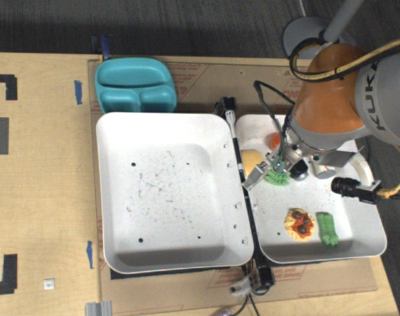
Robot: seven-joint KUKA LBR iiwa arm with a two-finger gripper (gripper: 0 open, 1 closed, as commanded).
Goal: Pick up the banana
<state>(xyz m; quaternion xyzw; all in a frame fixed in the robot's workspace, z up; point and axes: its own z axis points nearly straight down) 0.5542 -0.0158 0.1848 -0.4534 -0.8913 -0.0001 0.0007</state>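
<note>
Camera view shows the claw [271,165] low in the right bin [364,245], spread open over a green toy [277,176]. A pale yellow shape, probably the banana [251,158], lies just beside it, ungrasped; picking remains undone.

Left bin [170,189]: beside the right bin, their rims touching.
Right bin [358,236]: holds the pizza slice [299,223] near its front, the pickle [327,229] just right of it.
Tray [135,84]: behind the left bin.
Gripper [274,165]: over the right bin's back left part, above a small leafy item [276,176].
</note>
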